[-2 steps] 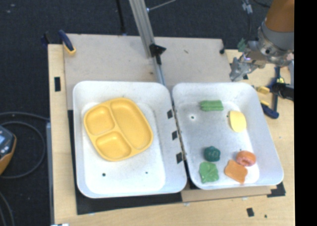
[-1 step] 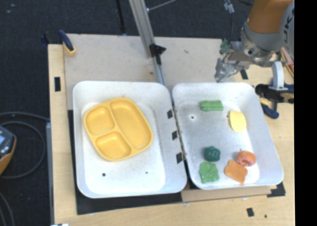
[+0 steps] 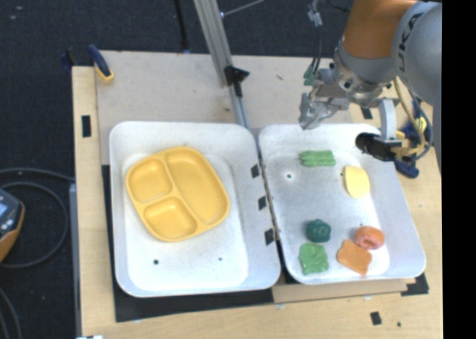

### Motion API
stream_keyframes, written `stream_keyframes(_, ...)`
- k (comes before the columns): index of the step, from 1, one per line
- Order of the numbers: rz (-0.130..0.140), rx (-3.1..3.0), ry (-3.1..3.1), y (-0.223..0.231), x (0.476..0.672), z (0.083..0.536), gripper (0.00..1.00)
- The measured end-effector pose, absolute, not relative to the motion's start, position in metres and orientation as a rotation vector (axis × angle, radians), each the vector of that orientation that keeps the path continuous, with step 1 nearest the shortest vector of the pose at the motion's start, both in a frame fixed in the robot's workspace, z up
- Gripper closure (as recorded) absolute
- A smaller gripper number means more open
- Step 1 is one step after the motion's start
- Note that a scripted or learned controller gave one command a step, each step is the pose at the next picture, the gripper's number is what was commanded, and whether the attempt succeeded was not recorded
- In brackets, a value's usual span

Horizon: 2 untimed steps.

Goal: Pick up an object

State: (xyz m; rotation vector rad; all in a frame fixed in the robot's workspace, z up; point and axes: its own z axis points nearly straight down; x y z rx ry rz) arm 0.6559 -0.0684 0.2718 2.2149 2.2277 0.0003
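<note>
In the right bin (image 3: 394, 204) lie six small things: a flat green strip (image 3: 317, 158), a pale yellow oval (image 3: 356, 181), a dark green lump (image 3: 318, 230), a light green block (image 3: 313, 258), an orange block (image 3: 354, 256) and a reddish-pink piece (image 3: 369, 238). The gripper (image 3: 311, 117) hangs over the bin's far rim with nothing between its fingers; how far apart they stand cannot be told. The green strip lies nearest, at its 6 o'clock; the rest spread toward 5 o'clock.

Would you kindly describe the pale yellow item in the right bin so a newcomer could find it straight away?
Start at the right-hand white bin, the one without the divided yellow tray. Along its right side, below the flat green bar at the top, lies the pale yellow piece. It is the bin's only yellow item, smooth and oval.
</note>
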Motion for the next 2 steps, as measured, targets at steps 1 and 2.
stream_keyframes(1,0.0,2.214,2.23,-0.012,0.648,0.256,1.0)
stream_keyframes(2,0.0,2.214,2.229,0.041,0.638,0.242,1.0)
